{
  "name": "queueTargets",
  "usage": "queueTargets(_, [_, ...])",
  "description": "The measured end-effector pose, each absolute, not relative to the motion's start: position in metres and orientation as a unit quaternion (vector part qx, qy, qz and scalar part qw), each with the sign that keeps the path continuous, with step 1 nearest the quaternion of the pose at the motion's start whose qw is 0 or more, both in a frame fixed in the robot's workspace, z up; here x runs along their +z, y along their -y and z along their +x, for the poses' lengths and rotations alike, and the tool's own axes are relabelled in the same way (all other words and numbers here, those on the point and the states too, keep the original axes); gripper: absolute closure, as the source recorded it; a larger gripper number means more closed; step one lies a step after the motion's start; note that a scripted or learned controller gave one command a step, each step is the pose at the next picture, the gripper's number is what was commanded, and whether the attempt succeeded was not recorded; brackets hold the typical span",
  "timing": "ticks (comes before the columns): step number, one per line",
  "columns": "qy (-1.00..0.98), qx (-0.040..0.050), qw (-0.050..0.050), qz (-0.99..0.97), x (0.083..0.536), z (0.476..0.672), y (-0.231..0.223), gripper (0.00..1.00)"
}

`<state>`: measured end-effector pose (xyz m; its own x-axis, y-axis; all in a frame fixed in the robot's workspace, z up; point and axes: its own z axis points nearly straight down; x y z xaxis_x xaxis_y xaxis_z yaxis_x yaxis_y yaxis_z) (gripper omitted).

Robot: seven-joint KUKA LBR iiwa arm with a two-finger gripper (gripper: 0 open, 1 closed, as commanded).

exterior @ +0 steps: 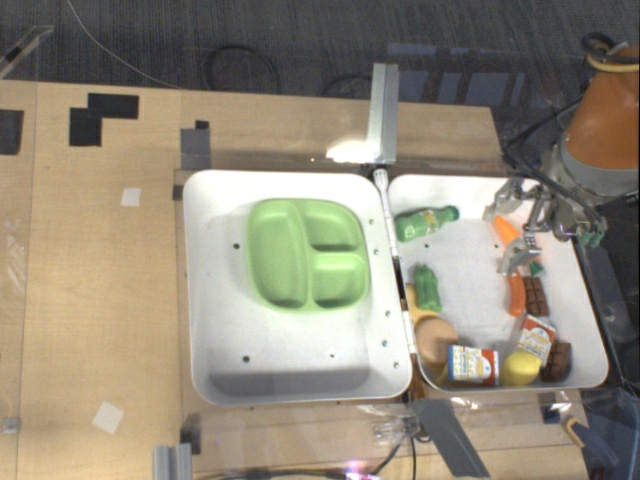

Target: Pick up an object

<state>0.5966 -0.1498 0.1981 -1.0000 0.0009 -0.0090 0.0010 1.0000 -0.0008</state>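
My gripper [524, 230] hangs over the right side of the right bin [465, 298], fingers pointing down, apart and holding nothing. Just under and beside it lie an orange carrot-like piece [505, 229] and a red-orange sausage-like piece [516, 293]. A brown chocolate bar [538, 296] lies next to that one. A green bottle [424, 222] rests at the bin's top left, and a green vegetable [427, 288] lies lower down on the left.
The left bin [215, 348] holds a green divided plate [306, 252]. Along the right bin's front edge sit a tan round item [432, 336], a small carton [472, 364], a yellow lemon [520, 368], a snack box [535, 339] and a brown piece [558, 359].
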Motion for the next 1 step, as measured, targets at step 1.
queueTargets(1, [-0.999, -0.0017, 0.009, -0.034, 0.0907, 0.6086, 0.1704, 0.0])
